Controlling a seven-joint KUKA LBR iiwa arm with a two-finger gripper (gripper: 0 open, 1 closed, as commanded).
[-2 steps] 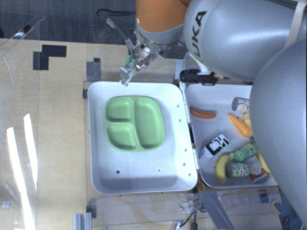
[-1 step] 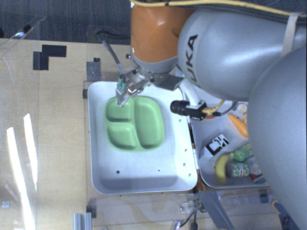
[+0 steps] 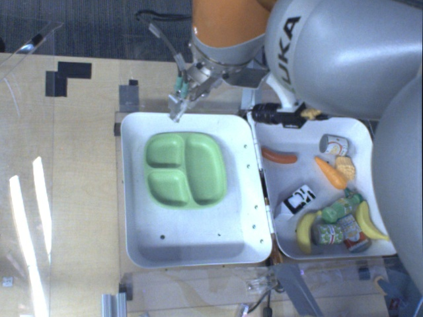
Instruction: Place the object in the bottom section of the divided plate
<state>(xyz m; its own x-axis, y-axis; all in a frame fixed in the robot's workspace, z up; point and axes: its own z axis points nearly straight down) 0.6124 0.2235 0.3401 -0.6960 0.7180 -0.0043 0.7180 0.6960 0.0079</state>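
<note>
A light green divided plate (image 3: 187, 170) lies in the left white bin (image 3: 198, 249). It has two small sections on its left and one large section on its right, and all three hold nothing. My gripper (image 3: 177, 111) hangs over the bin's far rim, just beyond the plate's upper left corner and apart from it. I see no object at its tip. The grey arm with its orange band comes in from the upper right and hides the bench behind it.
The right bin (image 3: 373, 137) holds a sausage (image 3: 279, 156), a carrot (image 3: 328, 172), a small can (image 3: 334, 144), a black and white box (image 3: 301, 198), two bananas (image 3: 304, 230), a green bottle (image 3: 337, 210) and other items. The arm overhangs its far right side.
</note>
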